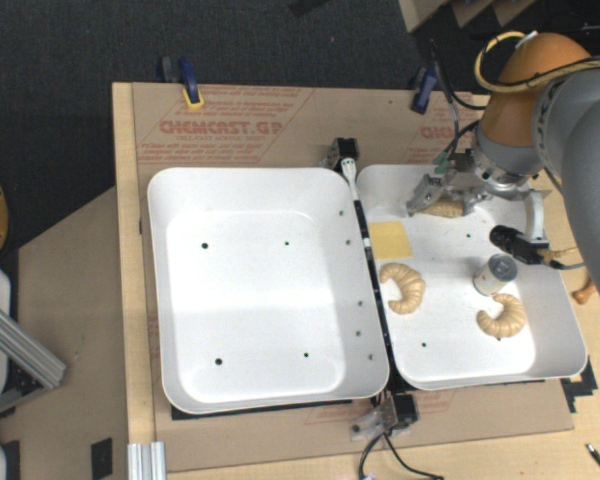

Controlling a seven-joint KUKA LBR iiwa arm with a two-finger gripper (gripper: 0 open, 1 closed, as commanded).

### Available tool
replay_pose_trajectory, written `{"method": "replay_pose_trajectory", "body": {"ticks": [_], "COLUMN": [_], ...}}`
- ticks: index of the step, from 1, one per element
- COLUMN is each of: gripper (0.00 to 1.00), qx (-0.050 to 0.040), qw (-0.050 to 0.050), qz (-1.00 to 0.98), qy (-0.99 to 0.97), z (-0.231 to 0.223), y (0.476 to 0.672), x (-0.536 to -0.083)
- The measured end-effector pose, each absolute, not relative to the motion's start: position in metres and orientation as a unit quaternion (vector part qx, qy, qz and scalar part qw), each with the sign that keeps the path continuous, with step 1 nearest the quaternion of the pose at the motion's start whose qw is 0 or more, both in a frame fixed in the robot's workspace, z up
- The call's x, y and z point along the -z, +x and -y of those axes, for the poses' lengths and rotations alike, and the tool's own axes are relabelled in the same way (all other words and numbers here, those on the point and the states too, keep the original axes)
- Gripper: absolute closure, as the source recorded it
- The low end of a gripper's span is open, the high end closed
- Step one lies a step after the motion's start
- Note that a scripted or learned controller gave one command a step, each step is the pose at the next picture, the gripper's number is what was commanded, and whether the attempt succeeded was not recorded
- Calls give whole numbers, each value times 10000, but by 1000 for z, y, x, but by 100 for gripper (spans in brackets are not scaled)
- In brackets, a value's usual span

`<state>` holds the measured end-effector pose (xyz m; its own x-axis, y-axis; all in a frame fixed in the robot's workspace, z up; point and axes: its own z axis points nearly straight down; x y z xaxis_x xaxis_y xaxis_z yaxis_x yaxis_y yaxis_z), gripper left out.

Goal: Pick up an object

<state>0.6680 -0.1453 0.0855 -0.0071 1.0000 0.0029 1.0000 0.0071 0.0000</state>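
Note:
My gripper [442,194] is low over the far part of the right bin [550,353], reaching in from the right. A tan, bread-like piece [444,209] lies right under it, partly hidden by the gripper. Whether the gripper has hold of it is hidden. A flat yellow square [390,238] lies near the bin's left wall. One croissant-shaped pastry [404,287] lies in the middle left, and another [503,317] lies toward the front right. A small white object with a grey top [495,273] stands between the pastries and the arm.
The left bin [170,298] is beside the right one, and the two share a dark divider edge [368,258]. Both rest on a brown board [230,118] held by blue clamps [190,78] at the back.

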Motion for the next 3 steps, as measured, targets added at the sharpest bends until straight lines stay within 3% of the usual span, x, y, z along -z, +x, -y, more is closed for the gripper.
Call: {"method": "replay_pose_trajectory", "body": {"ticks": [1, 2, 3], "gripper": [0, 0, 0], "qx": [-2, -1, -5], "qw": [15, -11, 9], "qz": [7087, 7067, 7081], "qy": [-7055, -7076, -7061], "z": [104, 124, 92], "y": [667, 666, 667], "x": [-85, -85, -85]}}
